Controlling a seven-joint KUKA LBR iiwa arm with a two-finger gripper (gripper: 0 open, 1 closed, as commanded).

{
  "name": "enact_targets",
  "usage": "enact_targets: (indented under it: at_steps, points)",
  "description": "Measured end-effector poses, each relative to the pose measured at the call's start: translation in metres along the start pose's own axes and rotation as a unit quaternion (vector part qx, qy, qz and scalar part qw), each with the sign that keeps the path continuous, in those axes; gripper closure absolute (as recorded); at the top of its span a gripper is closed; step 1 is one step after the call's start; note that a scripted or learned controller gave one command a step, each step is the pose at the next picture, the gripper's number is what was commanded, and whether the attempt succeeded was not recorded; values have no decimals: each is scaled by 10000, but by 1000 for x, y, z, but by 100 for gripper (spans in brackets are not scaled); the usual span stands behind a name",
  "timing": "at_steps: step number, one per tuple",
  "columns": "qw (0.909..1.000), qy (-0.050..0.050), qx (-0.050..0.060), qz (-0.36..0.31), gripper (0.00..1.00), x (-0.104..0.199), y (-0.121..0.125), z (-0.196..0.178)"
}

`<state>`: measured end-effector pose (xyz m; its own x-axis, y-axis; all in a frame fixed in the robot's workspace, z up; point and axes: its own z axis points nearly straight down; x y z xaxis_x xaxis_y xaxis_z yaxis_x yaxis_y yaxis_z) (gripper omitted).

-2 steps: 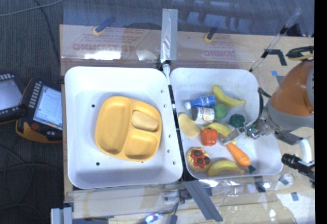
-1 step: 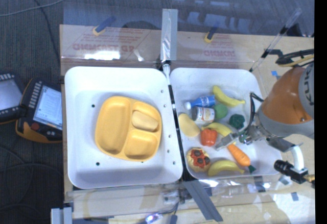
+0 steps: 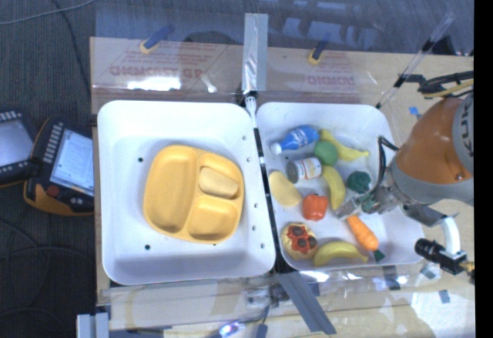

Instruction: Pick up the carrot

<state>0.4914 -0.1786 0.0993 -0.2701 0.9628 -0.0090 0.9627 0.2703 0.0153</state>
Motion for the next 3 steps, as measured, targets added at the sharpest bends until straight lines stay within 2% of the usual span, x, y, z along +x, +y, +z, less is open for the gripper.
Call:
enact_targets:
  at_steps: [1, 2, 3]
  points:
    - [9986, 37, 98, 524, 100, 43, 45, -80]
    - [9986, 33, 100, 527, 0, 43, 45, -80]
    - [9960, 23, 34, 889, 0, 44, 17, 10]
